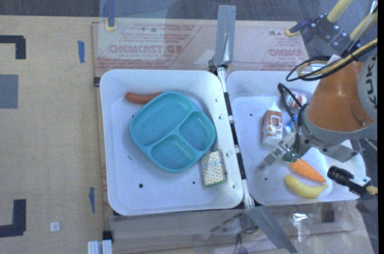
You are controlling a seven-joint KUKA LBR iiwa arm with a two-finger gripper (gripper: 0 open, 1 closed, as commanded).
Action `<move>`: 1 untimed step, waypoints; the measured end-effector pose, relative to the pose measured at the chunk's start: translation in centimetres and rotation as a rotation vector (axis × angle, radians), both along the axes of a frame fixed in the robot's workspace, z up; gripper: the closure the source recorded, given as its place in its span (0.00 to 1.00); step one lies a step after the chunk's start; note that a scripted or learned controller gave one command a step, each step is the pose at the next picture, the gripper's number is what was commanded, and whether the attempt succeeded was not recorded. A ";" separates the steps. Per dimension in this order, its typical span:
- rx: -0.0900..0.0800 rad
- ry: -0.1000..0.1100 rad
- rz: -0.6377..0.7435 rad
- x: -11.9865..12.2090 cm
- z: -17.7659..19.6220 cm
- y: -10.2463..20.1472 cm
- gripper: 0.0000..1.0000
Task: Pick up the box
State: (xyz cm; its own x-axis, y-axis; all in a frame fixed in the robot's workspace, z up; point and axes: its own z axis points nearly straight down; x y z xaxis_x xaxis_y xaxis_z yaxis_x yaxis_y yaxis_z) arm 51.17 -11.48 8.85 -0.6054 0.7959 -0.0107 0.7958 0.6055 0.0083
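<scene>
A small white box with an orange-brown label (272,127) lies in the right bin (255,184), near its left wall. My gripper (279,154) hangs just below and to the right of this box, apart from it. It is open, and nothing sits between its fingers. A second, smaller box with a speckled yellow-green pattern (213,168) lies in the left bin (117,145), by the lower right edge of the blue plate.
A blue divided plate (173,131) takes up the middle of the left bin, with an orange sausage-like item (139,98) behind it. An orange carrot (307,170) and a yellow banana (305,187) lie in the right bin beside the gripper. The arm's orange band (342,104) overhangs that bin.
</scene>
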 end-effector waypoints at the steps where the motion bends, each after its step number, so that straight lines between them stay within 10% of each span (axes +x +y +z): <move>1: -0.003 0.002 0.470 -2.9 0.0 1.8 0.00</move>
State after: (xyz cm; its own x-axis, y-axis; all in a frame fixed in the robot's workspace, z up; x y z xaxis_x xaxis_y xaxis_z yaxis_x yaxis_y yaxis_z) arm 48.31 -9.69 8.88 -0.9002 0.4354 -0.0113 0.4353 0.9003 0.0045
